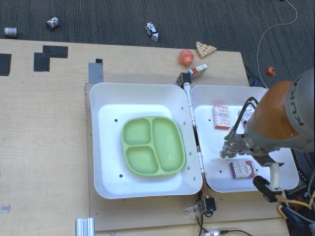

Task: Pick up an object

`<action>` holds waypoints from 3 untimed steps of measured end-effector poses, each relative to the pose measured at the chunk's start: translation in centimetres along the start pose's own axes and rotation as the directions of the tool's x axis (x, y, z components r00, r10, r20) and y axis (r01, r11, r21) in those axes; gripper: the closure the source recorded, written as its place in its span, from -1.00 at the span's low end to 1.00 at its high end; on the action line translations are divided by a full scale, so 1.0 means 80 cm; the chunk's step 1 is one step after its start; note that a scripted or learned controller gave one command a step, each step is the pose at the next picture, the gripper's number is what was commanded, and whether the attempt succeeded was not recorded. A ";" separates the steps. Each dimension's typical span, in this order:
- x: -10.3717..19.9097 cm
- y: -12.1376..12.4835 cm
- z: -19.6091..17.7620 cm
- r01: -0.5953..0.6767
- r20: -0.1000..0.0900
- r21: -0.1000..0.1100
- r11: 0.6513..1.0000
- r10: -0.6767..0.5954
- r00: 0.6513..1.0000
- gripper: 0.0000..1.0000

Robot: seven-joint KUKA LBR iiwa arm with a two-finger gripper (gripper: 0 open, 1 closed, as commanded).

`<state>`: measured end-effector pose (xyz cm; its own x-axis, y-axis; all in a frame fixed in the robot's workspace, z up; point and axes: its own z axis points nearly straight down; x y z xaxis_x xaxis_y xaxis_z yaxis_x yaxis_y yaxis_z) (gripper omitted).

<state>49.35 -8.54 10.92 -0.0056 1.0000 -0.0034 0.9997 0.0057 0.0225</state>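
step: go down on red packet (241, 169) in right bin (209, 146) | gripper (231, 149) just above it, can't tell if apart | tip: center over packet, then squeeze

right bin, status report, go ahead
Gripper low in right bin, nothing seen held. Red packet just below it, second packet above. Green tray in left bin.

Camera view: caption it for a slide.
Arm's gripper over right bin near red packets; green tray in left bin.

A pale wooden bench (44, 132) stands on dark grey carpet (108, 9) (strewn with small bits), evenly lit.
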 end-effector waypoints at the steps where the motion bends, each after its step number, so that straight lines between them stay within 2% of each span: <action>1: 0.000 0.000 0.000 0.000 0.000 0.000 1.000 0.000 1.000 -1.00; 2: 0.002 -0.006 0.028 -0.005 -0.002 0.015 1.000 0.005 1.000 -1.00; 3: 0.003 -0.003 0.013 -0.003 -0.002 0.008 1.000 0.003 1.000 1.00</action>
<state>49.12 -8.33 9.85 -0.0027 1.0000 -0.0010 0.9999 0.0027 0.0142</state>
